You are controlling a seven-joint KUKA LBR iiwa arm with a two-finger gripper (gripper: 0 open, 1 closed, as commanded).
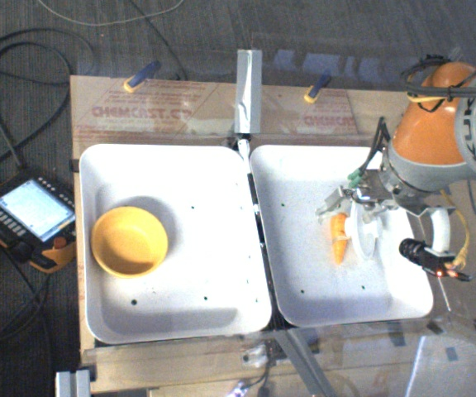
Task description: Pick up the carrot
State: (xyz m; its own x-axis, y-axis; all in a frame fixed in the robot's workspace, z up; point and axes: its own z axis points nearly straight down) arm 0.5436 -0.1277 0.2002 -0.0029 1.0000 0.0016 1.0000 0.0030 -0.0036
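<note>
Dark carpet with loose cables behind, and a cardboard-topped bench holding two white bins side by side. The carrot is in the right bin, over toward its right half, lying on the floor of the bin. Its long axis runs roughly up and down the picture, with what looks like the thinner end pointing toward the near edge, though it's small enough that I wouldn't swear to it. The gripper sits right at the carrot's top end, with pale finger parts just beside it on the right. I can't tell if the fingers are open or closed on it, too cluttered there. My guess is it's lined up over the carrot for a grab. Left bin has a yellow bowl, well apart from all this.
</note>
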